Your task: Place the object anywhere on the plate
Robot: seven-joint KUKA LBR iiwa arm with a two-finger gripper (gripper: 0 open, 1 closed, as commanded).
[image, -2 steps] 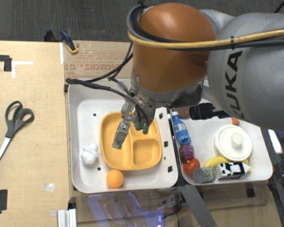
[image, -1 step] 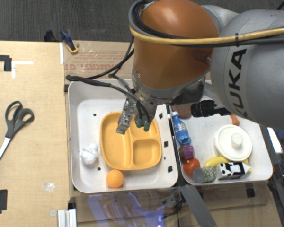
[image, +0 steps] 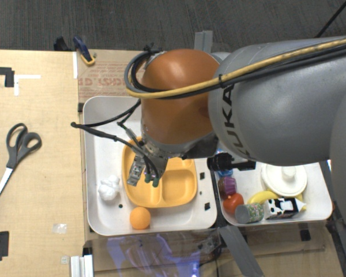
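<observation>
1. Camera view: gripper (image: 145,175) hangs over the yellow plate (image: 176,186) in the left bin (image: 95,154), above its left part.
2. Finger state: cannot tell; no object visible between them.
3. Candidate object unclear; orange ball (image: 140,217) lies just below-left of the plate, white lump (image: 109,189) to its left.

Plate (image: 179,189) top under arm (image: 179,97)

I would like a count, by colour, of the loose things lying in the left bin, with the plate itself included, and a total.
Yellow: 1, the plate
Orange: 1, the ball
White: 1, the crumpled lump
Total: 3

The gripper hangs over the plate's left edge; whether anything sits between its fingers cannot be told.
</observation>
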